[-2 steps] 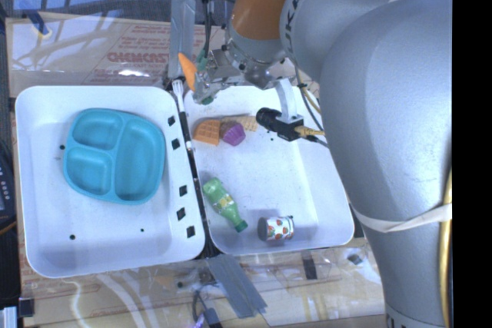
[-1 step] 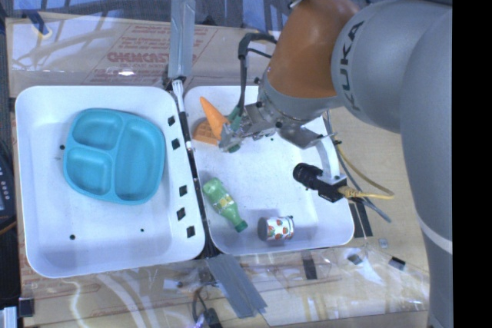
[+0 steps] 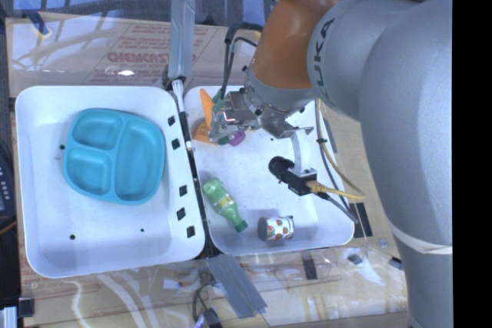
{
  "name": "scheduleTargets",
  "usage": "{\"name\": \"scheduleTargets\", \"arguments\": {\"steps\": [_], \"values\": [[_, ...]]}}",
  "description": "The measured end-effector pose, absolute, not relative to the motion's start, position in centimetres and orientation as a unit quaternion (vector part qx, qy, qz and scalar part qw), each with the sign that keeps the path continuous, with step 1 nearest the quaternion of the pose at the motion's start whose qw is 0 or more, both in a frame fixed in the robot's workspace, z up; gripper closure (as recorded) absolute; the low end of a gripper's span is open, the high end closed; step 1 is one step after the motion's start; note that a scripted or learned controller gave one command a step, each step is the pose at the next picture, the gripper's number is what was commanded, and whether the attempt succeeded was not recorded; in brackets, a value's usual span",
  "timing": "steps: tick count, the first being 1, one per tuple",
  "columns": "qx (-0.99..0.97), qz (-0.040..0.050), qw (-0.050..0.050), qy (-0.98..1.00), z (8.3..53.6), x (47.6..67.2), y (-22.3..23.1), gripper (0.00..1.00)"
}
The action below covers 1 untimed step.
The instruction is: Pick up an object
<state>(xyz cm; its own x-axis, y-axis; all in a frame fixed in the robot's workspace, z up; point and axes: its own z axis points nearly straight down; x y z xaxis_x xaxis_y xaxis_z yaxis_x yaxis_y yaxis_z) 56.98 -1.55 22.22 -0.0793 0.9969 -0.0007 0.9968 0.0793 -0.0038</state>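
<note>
At the near edge of the right bin [image 3: 338, 236] lies a small can [image 3: 276, 228], patterned red and white, on its side. Just left of it a green bottle [image 3: 224, 204] lies slantwise, cap toward the can, close to the wall between the bins. The left bin [image 3: 34, 242] holds a blue plate [image 3: 114, 154] with three compartments, lying flat near its middle.

Farther back in the right bin, the claw [image 3: 225, 127] is down at the far left corner, with the grey arm [image 3: 369, 65] and its orange band [image 3: 288, 38] above it. An orange thing [image 3: 204, 116] and a small purple thing [image 3: 236, 137] lie right at the claw, touching or nearly so. Whether the claw is apart or together cannot be told.

Beyond the bins, cardboard [image 3: 115, 50] covers the bench.
</note>
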Motion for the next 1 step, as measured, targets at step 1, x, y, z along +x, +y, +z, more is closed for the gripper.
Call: {"name": "scheduleTargets", "arguments": {"steps": [1], "values": [[-0.651, 0.0012, 0.001, -0.759, 23.34, 63.12, -3.94, 1.00]]}}
